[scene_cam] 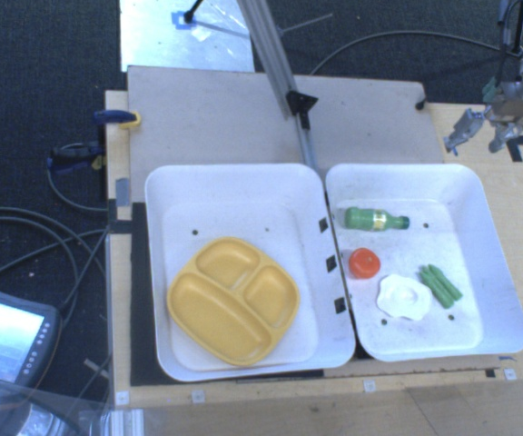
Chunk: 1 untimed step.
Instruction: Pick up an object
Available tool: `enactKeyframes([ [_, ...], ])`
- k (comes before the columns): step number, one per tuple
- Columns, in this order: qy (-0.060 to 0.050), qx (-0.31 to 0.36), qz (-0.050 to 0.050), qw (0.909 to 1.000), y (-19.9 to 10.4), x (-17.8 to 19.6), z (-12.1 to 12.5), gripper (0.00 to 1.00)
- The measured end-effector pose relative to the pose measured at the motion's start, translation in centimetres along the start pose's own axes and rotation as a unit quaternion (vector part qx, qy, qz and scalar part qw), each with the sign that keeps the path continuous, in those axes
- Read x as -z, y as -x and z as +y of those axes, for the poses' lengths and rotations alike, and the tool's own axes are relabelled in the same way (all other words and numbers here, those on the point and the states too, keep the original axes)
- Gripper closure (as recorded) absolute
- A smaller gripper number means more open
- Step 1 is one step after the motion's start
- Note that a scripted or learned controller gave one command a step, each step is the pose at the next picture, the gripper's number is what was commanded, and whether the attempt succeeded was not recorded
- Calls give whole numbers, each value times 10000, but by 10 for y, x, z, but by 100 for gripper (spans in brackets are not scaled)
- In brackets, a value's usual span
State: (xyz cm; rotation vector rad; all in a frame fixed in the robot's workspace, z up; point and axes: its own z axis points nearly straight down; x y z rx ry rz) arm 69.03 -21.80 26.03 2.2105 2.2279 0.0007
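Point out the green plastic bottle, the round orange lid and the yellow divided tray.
Green plastic bottle (376,218), camera view, on its body.
Round orange lid (364,262), camera view, its centre.
Yellow divided tray (232,300), camera view, its middle ridge.

Yellow divided tray (233,300) in left bin (166,189); teach pendant (3,334) bottom-left.

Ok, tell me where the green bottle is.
The green bottle lies on its side near the far edge of the right bin, just behind the small orange-red piece.

Both bins (243,182) are white. The divided tray (232,300) is yellow, the bottle (376,218) green, the tomato (364,262) orange-red, the egg (403,298) white.
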Motion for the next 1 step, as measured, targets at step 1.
enactKeyframes([
  [1,-4,5,-2,10000,0,0,0,0],
])
